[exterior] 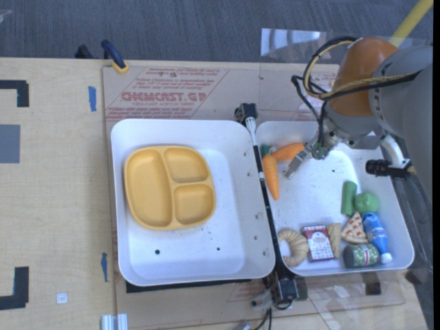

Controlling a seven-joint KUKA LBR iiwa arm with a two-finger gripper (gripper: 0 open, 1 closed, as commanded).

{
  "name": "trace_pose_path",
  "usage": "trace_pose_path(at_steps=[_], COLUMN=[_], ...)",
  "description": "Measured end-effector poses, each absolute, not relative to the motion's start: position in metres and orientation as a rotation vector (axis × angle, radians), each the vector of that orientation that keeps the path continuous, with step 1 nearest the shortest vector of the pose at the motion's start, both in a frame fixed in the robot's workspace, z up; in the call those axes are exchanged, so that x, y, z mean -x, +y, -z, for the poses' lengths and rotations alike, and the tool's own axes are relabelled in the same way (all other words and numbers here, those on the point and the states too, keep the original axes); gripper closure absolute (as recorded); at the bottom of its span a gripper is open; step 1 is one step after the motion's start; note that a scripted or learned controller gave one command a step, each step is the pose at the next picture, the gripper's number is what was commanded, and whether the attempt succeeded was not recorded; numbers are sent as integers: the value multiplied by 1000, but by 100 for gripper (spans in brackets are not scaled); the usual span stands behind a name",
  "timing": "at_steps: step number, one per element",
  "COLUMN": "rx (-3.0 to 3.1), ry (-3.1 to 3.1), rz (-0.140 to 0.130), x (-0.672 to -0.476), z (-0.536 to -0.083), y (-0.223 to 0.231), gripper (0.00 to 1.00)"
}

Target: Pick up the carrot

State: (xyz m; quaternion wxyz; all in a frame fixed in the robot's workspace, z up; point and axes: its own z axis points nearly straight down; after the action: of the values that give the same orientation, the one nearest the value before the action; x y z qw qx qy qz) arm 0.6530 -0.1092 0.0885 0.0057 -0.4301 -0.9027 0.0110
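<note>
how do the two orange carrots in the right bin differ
The longer carrot lies nearly lengthwise along the right bin's left wall, its tip pointing toward the near edge. The shorter carrot lies crosswise near the far left corner, right beside the pincer. The longer one sits in the open; the shorter one is partly covered by the pincer. Both are orange, tapered and meet near the green tops.

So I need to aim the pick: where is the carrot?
The carrot lies in the right bin, along its left wall near the top corner, with the gripper just to its right.
</note>
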Motion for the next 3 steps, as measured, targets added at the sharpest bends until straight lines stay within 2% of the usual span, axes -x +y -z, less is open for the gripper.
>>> trace_pose_path(at_steps=[1, 2, 3], rx=[1670, 2060, 2298], ry=[-2639, -2345, -2112], rz=[-16, -15, -11], x=[-657, -663, -665], z=[-88, -89, -88], y=[-105, -97, -126], gripper=[0, 0, 0])
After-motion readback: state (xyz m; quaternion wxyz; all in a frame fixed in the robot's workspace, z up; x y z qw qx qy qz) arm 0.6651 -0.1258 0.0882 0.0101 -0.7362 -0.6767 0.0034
